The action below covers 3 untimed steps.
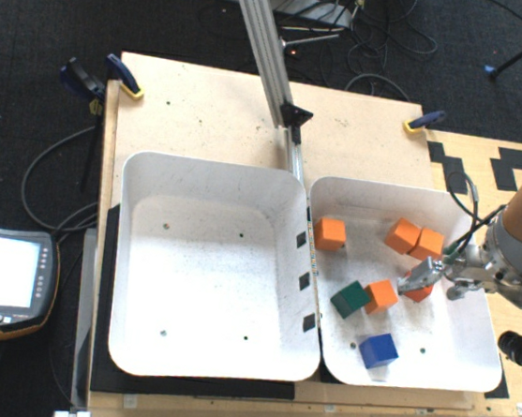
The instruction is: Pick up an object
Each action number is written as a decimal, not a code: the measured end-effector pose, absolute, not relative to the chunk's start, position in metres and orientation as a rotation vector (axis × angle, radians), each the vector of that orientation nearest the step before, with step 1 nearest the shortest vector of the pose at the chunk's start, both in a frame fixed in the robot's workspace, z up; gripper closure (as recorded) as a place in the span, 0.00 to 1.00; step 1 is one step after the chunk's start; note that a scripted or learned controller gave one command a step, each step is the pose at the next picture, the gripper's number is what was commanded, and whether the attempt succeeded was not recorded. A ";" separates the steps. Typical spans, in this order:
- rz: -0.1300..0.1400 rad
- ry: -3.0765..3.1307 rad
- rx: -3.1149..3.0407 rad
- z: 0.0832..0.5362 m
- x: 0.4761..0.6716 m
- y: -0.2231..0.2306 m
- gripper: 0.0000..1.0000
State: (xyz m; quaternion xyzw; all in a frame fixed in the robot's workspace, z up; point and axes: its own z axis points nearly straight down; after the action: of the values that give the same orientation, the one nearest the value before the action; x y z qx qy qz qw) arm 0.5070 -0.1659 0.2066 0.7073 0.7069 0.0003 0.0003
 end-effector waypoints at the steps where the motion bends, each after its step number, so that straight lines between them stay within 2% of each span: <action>1: 0.001 2.220 2.222 0.207 0.507 -0.166 0.00; 2: 0.002 2.217 2.220 0.232 0.495 -0.183 0.00; 3: 0.001 2.220 2.220 0.230 0.495 -0.182 0.00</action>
State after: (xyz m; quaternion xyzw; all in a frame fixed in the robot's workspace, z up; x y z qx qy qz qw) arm 0.4949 -0.1820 0.2301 0.7072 0.7070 0.0003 0.0011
